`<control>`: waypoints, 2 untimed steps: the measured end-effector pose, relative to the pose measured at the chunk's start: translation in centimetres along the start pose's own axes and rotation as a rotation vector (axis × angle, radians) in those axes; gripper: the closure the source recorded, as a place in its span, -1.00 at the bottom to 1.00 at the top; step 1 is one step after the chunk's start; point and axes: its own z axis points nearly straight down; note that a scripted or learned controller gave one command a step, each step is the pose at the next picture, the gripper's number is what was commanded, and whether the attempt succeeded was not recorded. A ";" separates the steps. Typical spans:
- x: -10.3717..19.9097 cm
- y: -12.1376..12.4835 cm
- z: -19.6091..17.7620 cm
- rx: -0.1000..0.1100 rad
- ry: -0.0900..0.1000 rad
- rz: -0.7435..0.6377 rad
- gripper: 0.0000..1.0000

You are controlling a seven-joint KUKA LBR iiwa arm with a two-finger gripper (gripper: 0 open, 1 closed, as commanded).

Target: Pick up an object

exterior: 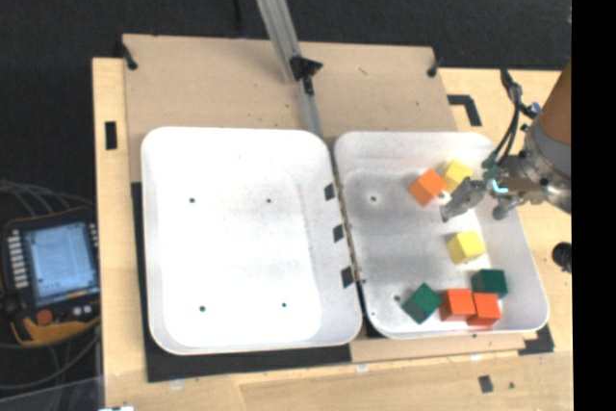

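Dark carpet surrounding a pale wooden bench (106,207); two shallow white bins lying side by side on it.

Gripper (472,197) reaching in from the right edge, hanging over the upper part of the right bin (385,303). Fingers (460,199) showing as grey prongs pointing left and slightly down, ending just beside the orange block (427,187) and just below the upper yellow block (457,174). Opening of the fingers too blurred to judge: cannot tell whether spread or closed. Nothing visibly sitting between them. Contact with either block not resolvable.

Orange block: small cube, bright orange, resting on the bin floor, turned at an angle to the bin walls. Upper yellow block touching or nearly touching its upper right corner.

Moving outward within the right bin: lower yellow block (466,246) lying alone near the middle right, apart from the gripper. Along the bottom wall, a cluster sitting close together: green block (421,302) at the left, two orange-red blocks (472,305) side by side, dark green block (490,282) just above them.

Left bin (164,168) lying well apart from the gripper, showing a few small dark dots on its floor.

Beyond the bins: grey metal rail (274,5) slanting from the top of the view down to the gap between the bins. Handheld screen device (53,263) with cables resting off the bench's left edge.
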 end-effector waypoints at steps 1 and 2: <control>0.0 0.1 -0.2 -0.006 -0.001 0.001 -1.00; -0.2 -0.1 6.0 0.001 -0.001 0.002 -1.00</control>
